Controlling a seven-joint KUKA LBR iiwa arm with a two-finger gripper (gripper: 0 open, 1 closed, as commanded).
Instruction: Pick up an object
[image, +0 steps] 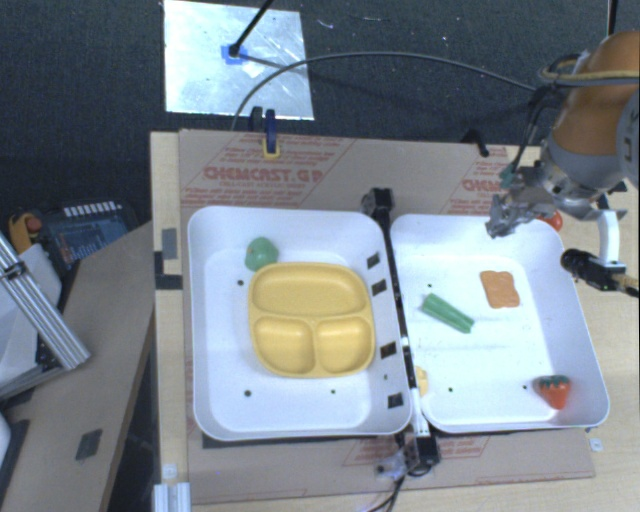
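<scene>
The right bin (470, 415) holds a green stick-shaped piece (446, 312) near its middle, an orange toast-like piece (499, 289) to the right of it, and a red and green strawberry (553, 390) at the front right corner. A small yellow bit (421, 380) lies by the bin's left wall. My gripper (499, 224) hangs over the far right part of this bin, above and behind the orange piece, with nothing seen between its fingers.
The left bin (215, 400) carries a yellow divided tray (308, 318) and a green round piece (261, 253) behind it. A black clip (380, 203) sits where the bins meet. A black fixture (592, 268) sticks in at the right bin's edge.
</scene>
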